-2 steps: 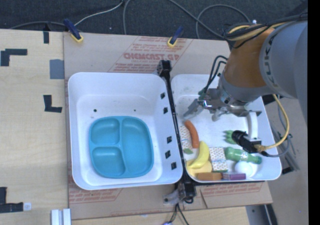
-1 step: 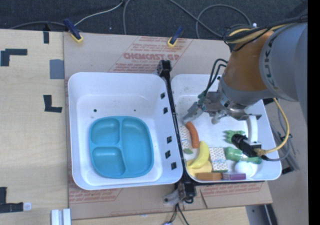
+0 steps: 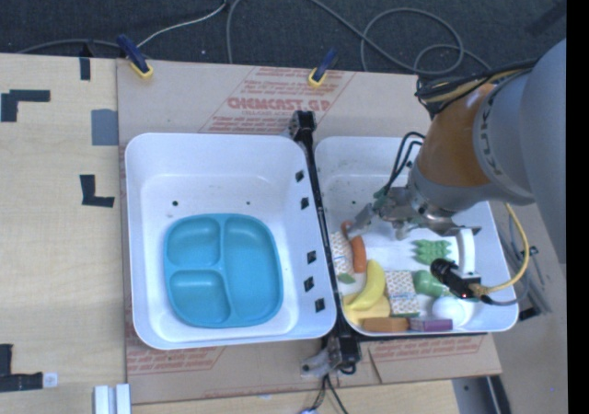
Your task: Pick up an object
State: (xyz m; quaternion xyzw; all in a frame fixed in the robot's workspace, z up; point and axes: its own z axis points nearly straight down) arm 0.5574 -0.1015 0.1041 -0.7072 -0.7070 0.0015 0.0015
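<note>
Arm over right bin [image 3: 336, 173], claw [image 3: 398, 215] low above the toy pile at that bin's near edge: carrot [image 3: 357, 253], banana [image 3: 368, 288]. Can't tell if claw is released or clenched. Reach step; next needs a drop onto one item. Left bin holds blue tray [image 3: 224, 270].

Left bin [image 3: 147, 219]: blue tray [image 3: 224, 269] fills near half, far half open. Right bin [image 3: 368, 156]: carrot [image 3: 357, 254], banana [image 3: 368, 288], other toys crowd near edge; arm [image 3: 469, 150] overhangs right side; far-left corner free.
</note>
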